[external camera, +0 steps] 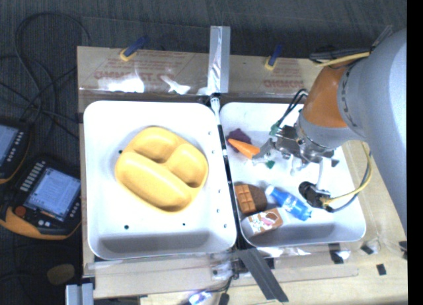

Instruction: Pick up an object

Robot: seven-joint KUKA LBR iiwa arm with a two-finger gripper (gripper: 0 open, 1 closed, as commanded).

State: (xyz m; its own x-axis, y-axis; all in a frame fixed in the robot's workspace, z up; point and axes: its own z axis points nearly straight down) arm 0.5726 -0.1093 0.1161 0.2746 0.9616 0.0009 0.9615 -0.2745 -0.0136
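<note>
The arm point(377, 92) reached in over the right bin point(350, 227), and its gripper point(268, 158) hung low above that bin's middle, just beside the carrot. Whether the tool was apart or together could not be told from this slant, and nothing was seen clamped in it. The carrot point(242, 146), orange, lay in the right bin near the wall it shares with the left bin, with a small purple piece point(236, 135) touching it on the far side. Toward the right bin's near wall lay a brown chocolate bar point(244, 197); just beside it stood a blue bottle point(289, 203), tilted, and a small printed packet point(264, 220) lay nearer the front edge. A black cable point(316, 194) with a yellow lead looped down from the wrist over the right bin. The left bin point(106, 231), against the right bin's wall, held one large yellow lump point(160, 167).
</note>
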